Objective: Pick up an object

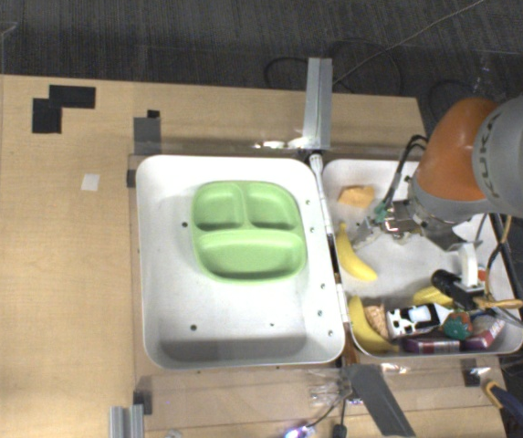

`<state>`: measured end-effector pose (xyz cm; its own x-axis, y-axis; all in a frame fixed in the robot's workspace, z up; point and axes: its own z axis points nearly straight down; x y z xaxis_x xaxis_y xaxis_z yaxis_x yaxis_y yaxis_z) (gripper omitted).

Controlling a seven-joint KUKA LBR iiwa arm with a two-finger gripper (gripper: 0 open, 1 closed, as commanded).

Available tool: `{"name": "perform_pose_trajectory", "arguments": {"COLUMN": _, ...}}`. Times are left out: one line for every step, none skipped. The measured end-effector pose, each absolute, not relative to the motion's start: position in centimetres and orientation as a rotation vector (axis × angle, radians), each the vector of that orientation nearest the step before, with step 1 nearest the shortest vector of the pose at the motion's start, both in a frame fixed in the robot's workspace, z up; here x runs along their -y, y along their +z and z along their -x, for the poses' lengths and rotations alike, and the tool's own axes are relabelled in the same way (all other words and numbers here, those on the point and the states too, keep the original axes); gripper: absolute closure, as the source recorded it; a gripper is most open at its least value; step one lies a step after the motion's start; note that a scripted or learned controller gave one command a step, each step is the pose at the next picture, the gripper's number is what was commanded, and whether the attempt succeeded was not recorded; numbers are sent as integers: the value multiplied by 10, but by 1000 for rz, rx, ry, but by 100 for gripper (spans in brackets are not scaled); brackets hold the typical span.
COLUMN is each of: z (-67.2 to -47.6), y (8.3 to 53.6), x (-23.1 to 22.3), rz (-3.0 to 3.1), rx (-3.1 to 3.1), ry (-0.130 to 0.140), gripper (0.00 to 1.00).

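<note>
Yellow banana (353,258) lies at right bin's (361,176) left wall, tool (380,224) just beside it; cannot tell tool's opening. Green tray (247,229) in left bin (165,272).

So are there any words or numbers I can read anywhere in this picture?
"KU": letters running down the grey arm, cut off by the picture's edge.
Black-and-white pack in the right bin: markings too blurred to read.
Nothing else carries readable text.
</note>
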<state>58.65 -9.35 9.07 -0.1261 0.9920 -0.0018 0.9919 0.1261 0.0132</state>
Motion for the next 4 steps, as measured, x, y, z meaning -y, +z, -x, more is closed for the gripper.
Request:
{"name": "perform_pose_trajectory", "arguments": {"z": -638, "y": 88, "x": 169, "rz": -2344, "rx": -2078, "ry": 8, "gripper": 0}}
{"name": "perform_pose_trajectory", "arguments": {"z": -596, "y": 90, "x": 95, "rz": -2228, "rx": -2204, "ry": 15, "gripper": 0}}
{"name": "perform_pose_trajectory", "arguments": {"z": -659, "y": 88, "x": 103, "rz": -2148, "rx": -2281, "ry": 10, "gripper": 0}}
{"name": "perform_pose_trajectory", "arguments": {"z": -590, "y": 91, "x": 89, "rz": -2066, "rx": -2354, "ry": 14, "gripper": 0}}
